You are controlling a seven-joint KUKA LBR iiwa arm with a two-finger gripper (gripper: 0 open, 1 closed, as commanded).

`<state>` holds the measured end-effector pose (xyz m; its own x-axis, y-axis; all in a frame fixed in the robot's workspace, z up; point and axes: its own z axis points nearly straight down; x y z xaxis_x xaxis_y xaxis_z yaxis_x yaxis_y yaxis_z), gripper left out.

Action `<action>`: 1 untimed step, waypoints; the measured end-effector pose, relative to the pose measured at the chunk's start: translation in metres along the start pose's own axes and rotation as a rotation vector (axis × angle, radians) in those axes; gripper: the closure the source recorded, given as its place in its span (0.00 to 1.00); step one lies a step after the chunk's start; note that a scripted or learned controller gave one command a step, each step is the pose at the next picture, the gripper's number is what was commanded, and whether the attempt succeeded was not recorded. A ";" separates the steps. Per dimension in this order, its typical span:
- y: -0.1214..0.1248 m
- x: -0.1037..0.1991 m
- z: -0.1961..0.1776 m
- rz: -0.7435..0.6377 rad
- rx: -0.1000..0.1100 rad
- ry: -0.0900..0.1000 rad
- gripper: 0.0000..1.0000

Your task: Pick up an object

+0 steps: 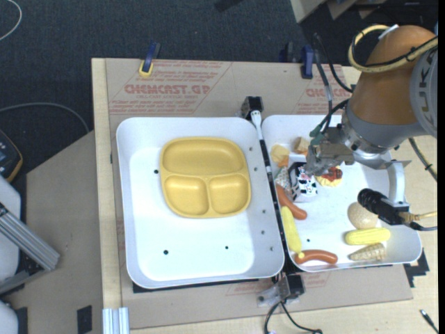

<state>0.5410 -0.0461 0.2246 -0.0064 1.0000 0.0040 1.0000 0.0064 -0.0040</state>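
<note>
The arm (389,82) is reaching in from 3 o'clock and hanging over the right bin (410,245), while the left bin (135,207) is carrying a yellow tray (205,175) that is playing no part here. The gripper (321,160) is sitting low at the right bin's 10 o'clock quarter, just above a small black-and-white toy (304,184). Whether its fingers are apart or together, I cannot tell (the wrist is hiding them).

That toy is looking like the likeliest target. It is lying crowded: a red-and-yellow piece (332,176) is touching it at 2 o'clock and a sausage (292,204) is lying just beside it at 7 o'clock. A good try is probably needing a straight drop with the fingers straddling the toy alone. The corn (366,236) and the potato (362,216) at 4 o'clock are lying well apart from the crowd, so they are offering easier picks.
</note>
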 end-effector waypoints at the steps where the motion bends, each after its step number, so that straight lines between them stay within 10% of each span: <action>1: -0.012 0.042 0.002 0.002 0.000 -0.002 1.00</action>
<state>0.5288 -0.0040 0.2226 -0.0046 1.0000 0.0024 1.0000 0.0046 -0.0038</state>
